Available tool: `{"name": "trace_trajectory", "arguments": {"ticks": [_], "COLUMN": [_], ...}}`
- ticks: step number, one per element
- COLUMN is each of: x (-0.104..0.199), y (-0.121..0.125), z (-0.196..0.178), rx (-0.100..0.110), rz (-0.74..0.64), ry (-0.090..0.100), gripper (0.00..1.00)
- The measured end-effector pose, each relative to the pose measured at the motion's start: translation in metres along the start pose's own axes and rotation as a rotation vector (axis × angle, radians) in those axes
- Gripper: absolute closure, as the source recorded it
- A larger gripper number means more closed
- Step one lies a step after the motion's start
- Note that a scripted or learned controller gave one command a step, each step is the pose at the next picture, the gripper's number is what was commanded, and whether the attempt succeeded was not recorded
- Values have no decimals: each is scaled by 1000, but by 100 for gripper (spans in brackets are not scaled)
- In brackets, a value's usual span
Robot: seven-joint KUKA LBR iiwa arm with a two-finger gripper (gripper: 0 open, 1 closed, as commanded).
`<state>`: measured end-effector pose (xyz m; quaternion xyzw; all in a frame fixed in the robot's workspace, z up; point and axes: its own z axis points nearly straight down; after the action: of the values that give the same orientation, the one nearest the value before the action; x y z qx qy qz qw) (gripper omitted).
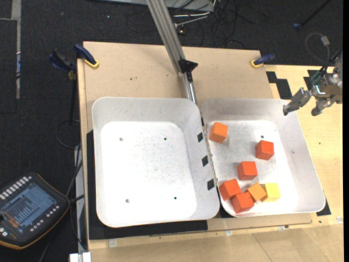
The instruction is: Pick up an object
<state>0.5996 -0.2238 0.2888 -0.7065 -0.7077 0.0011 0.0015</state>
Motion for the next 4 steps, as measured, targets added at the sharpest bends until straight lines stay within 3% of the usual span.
{"name": "trace_trajectory", "arguments": {"ticks": [1,4], "x": [0,3], "y": [1,-8], "z": [-2,158], "rx": [-4,2], "rz": [-2,2], "ry": [-2,1], "gripper": [0,0]}}
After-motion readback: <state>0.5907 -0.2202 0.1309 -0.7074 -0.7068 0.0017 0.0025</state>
